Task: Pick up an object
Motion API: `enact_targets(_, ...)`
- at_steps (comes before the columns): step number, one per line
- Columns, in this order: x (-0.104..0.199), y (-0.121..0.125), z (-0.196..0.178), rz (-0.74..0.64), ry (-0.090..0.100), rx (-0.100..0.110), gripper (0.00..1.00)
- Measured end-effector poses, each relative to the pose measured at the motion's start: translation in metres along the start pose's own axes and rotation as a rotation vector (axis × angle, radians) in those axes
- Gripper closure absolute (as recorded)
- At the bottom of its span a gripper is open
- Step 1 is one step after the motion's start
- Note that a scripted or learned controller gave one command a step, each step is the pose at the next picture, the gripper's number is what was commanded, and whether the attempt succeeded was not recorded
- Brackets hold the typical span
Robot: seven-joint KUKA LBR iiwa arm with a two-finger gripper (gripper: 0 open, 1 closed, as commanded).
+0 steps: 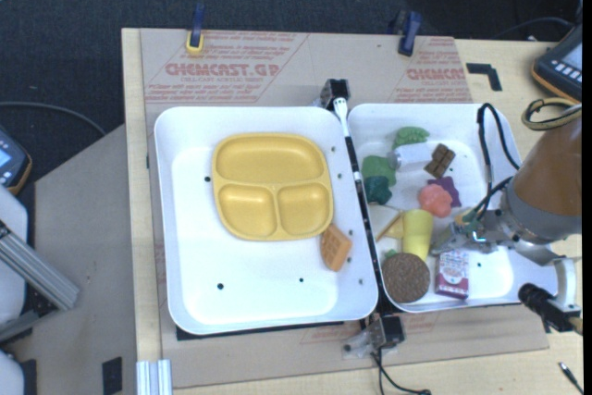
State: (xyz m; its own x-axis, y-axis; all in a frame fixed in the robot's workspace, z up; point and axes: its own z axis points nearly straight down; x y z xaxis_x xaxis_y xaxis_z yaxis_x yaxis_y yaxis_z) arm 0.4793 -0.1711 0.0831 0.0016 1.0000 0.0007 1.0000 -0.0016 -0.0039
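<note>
A table (277,60) seen from above at a slant carries two shallow white bins side by side. The left bin (185,227) holds a yellow divided plate (273,185) and a small orange waffle-like piece (336,247) just beside the plate's lower right corner. The right bin (499,277) is crowded with toy food — green pieces (377,176), a small brown block (439,160), a pink ball (435,198), a yellow cylinder (417,233), a round brown disc (406,277) and a red-and-white packet (453,274).

The arm (550,185) reaches in from the right, and its pincer (470,234) sits low over the right bin, between the yellow cylinder and the packet. Whether it is spread or closed, or has hold of anything, cannot be told — wrist and cables hide it.

By my reading, nothing is lifted yet: every item appears to rest in a bin. The grasp and the lift are left to do.
</note>
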Motion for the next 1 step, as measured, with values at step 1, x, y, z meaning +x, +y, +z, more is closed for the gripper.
enact_targets(1,0.0001,0.0006,-0.0116,0.001,-0.001,-0.004,1.0)
